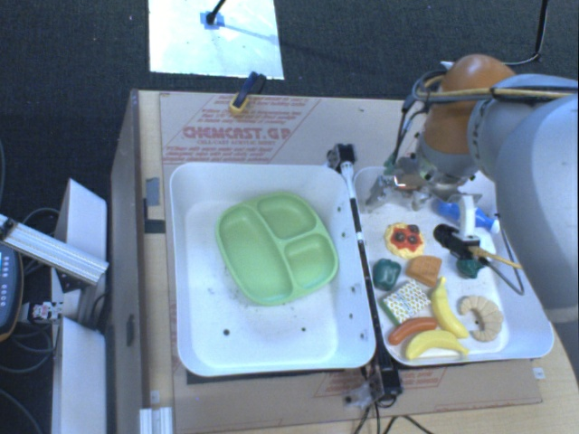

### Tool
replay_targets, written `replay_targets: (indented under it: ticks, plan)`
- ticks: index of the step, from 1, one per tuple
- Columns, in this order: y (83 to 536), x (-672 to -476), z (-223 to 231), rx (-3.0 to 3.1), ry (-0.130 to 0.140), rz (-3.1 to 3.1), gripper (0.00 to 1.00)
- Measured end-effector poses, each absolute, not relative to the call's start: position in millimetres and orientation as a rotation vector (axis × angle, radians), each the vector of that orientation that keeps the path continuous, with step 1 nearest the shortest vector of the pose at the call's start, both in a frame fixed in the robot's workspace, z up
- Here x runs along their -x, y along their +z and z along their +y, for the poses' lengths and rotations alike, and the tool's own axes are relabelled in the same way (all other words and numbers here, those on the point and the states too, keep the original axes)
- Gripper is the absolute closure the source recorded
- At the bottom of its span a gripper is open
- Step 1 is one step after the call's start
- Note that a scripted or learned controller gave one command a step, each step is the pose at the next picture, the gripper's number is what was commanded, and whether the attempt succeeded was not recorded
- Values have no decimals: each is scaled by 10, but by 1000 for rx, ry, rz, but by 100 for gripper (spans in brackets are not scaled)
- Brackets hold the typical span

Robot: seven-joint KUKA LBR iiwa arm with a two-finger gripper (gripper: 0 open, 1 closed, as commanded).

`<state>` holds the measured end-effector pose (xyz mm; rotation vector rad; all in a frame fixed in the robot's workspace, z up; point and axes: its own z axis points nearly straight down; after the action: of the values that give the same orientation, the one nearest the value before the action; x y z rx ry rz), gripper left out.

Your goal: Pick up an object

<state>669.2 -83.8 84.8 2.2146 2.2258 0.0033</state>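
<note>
The gripper (398, 186) hovers at twelve o'clock in the right bin (534, 337), finger spread impossible to tell. Toy food, including a banana (434, 344), lies toward six o'clock. The bench (235, 134) stands on dark carpet (72, 43).

Counted: two shallow white bins (204, 333), one green divided plastic plate (276, 247), two yellow toy bananas (445, 306), one red toy sausage (412, 329).

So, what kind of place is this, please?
Probably a robot test lab, not a kitchen: a robot arm reaches over two white bins, one holding toy food like a banana, the other a green divided plate.
</note>
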Motion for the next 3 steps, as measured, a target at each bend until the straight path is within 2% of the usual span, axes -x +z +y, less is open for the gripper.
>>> replay_targets:
  ticks: [1,2,3]
  plan:
    - [848,-6691,-841,-2215,2,2225,0]
    - [854,-6682,-1530,-2217,1,2220,0]
    - [858,-6695,-1798,-2216,3,2220,0]
